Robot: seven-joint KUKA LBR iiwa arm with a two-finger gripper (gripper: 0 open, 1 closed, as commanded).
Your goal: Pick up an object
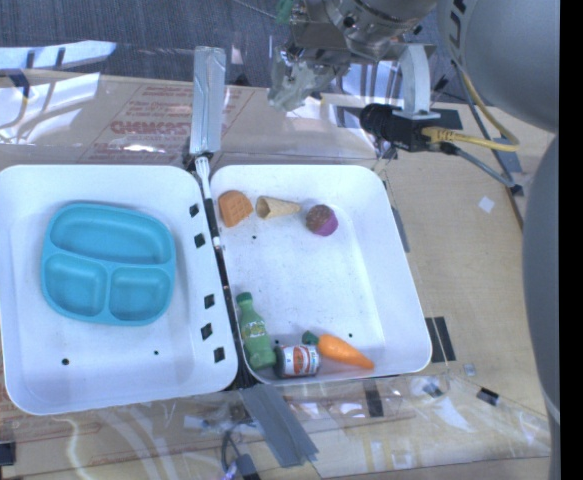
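Right bin (396, 298) objects lie below end effector (293, 86).

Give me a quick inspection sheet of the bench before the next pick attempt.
Surface: two white bins side by side, left bin, right bin.
Job's things: in the right bin, orange ball, cone, purple ball, green bottle, small can, carrot.
Clutter: blue divided tray in the left bin.
Grippers: gripper high above the right bin's far edge, nothing seen in it.
Cables: yellow cable beside the arm.
Surroundings: cardboard behind the bins.
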